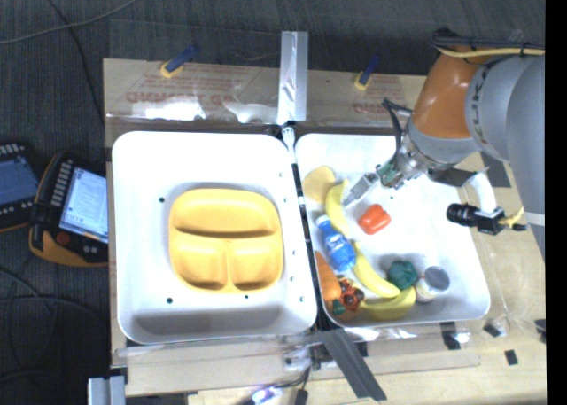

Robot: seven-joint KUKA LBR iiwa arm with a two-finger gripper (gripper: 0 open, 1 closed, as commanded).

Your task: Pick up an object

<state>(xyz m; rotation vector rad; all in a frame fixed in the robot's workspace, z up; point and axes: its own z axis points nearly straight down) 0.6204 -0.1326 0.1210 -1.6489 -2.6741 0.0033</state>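
White right bin (pixel 461 244) crowds its objects against the left wall, bare floor to the right; the end effector (pixel 361 189) hangs just above the orange block (pixel 375 218), finger state indeterminate, banana (pixel 341 217) adjacent.

Both white bins (pixel 142 164) glossy smooth plastic; yellow tray (pixel 226 239) shiny plastic; bananas (pixel 372 284) smooth, waxy; table (pixel 133 84) matt wood under clear film; floor (pixel 53 58) rough dark carpet.
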